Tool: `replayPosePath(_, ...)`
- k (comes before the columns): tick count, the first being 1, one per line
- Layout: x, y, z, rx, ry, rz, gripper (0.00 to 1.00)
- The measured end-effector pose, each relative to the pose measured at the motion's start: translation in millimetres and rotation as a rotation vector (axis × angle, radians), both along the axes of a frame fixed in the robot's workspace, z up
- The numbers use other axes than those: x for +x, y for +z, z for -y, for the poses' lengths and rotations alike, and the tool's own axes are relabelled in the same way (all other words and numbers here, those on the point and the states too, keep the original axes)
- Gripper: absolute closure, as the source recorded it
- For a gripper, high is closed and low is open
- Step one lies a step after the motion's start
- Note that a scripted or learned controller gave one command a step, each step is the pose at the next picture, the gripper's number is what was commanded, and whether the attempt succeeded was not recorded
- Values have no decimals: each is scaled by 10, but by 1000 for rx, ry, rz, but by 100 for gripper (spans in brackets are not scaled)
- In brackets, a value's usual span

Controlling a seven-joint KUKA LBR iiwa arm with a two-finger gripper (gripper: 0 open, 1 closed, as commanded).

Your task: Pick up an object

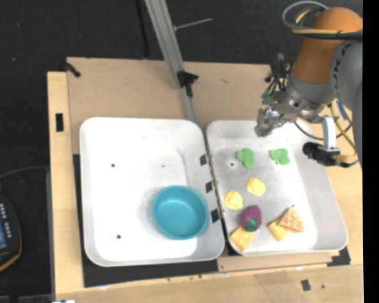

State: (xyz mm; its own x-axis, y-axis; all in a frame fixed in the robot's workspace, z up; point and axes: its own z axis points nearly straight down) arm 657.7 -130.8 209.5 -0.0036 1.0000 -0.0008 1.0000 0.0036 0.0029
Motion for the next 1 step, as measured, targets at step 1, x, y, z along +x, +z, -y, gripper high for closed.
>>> replayPosePath(1,-92,147,-433,1,-1,-2,100)
